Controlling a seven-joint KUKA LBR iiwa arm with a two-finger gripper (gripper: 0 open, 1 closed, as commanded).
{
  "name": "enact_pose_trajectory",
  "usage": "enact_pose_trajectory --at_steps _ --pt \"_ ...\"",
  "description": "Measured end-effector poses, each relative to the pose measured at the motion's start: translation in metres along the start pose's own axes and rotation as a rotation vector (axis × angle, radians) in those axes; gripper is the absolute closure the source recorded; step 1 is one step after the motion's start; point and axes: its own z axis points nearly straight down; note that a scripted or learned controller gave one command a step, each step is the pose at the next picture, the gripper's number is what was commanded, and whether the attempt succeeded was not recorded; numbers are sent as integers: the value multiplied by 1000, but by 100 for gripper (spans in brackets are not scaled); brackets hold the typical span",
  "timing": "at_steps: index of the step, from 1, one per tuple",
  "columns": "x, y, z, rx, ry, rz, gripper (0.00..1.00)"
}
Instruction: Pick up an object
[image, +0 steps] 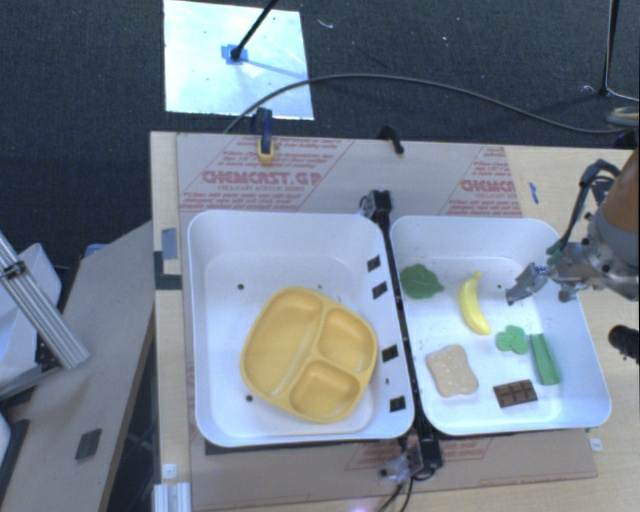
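The right bin (440, 238) holds several toy foods: a green leafy piece (421, 281), a yellow banana (473, 305), a small green clump (512, 340), a green stick (544, 358), a tan slice of toast (452, 370) and a brown chocolate bar (515, 394). My gripper (540, 292) hangs over the right side of this bin, above and right of the banana and just above the green clump. Its fingers are spread open with nothing between them.
The left bin (230, 250) holds a yellow divided plate (310, 353). A black clip strip (385, 290) runs along the wall between the two bins. A cable crosses the bench behind the bins.
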Motion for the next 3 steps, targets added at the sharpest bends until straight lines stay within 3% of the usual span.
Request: enact_pose_trajectory --at_steps 1,3 --pt "0 3 -7 -12 -3 -3 0" --pt "1 6 106 -9 -2 -2 0"
